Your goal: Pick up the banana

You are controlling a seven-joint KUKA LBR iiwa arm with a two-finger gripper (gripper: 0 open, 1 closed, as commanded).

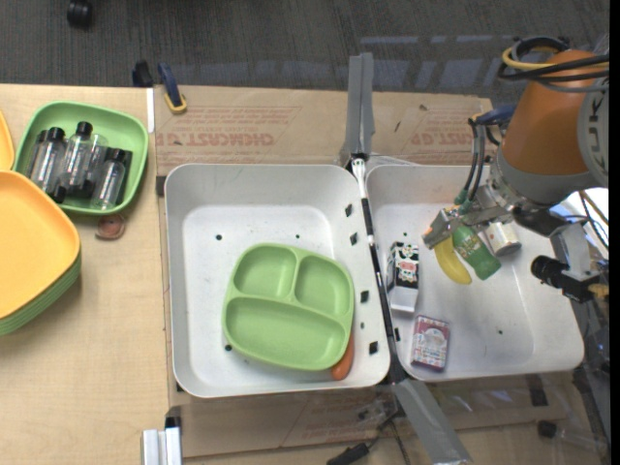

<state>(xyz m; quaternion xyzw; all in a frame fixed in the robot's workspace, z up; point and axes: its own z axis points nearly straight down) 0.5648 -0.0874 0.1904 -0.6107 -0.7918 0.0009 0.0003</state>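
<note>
The yellow banana (452, 263) is in the right bin (504, 356), near its upper middle, with a green object (480, 257) pressed against its right side. My gripper (465, 232) hangs directly over both, at the end of the grey and orange arm coming in from the right. Its lower part covers the top of the banana and of the green object. Whether the banana rests on the bin floor or is lifted off it cannot be made out.
A small black-and-white box (405, 264) and a pink packet (430, 342) lie in the right bin's left half. The left bin (194, 260) holds a green divided plate (289, 306) with an orange item (341, 367) under its edge. Bottles tray (85, 158) and orange plates (34, 250) sit far left.
</note>
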